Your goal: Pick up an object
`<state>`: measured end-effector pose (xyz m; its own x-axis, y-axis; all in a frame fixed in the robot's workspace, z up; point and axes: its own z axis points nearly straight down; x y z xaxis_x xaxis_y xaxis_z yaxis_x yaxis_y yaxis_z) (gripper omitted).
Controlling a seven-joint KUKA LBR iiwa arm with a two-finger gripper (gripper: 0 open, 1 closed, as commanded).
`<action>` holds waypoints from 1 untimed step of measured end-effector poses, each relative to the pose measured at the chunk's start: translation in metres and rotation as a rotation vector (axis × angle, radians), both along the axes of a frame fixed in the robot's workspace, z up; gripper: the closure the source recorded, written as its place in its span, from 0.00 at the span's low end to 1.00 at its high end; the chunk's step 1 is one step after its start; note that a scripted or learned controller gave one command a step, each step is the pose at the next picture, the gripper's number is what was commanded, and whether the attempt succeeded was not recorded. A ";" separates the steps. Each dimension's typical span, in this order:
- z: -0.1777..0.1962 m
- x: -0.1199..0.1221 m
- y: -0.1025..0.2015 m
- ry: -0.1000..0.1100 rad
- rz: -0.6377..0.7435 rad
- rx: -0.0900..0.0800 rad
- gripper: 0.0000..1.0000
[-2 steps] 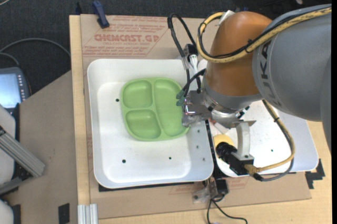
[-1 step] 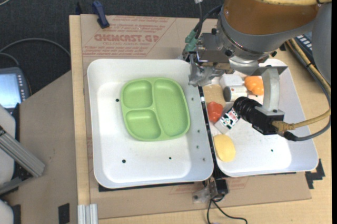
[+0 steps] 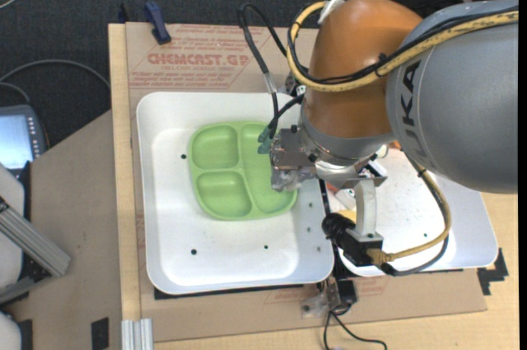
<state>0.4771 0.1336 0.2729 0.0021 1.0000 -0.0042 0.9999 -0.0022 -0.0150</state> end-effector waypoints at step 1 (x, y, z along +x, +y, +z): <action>-0.065 0.070 -0.043 -0.012 -0.003 0.002 1.00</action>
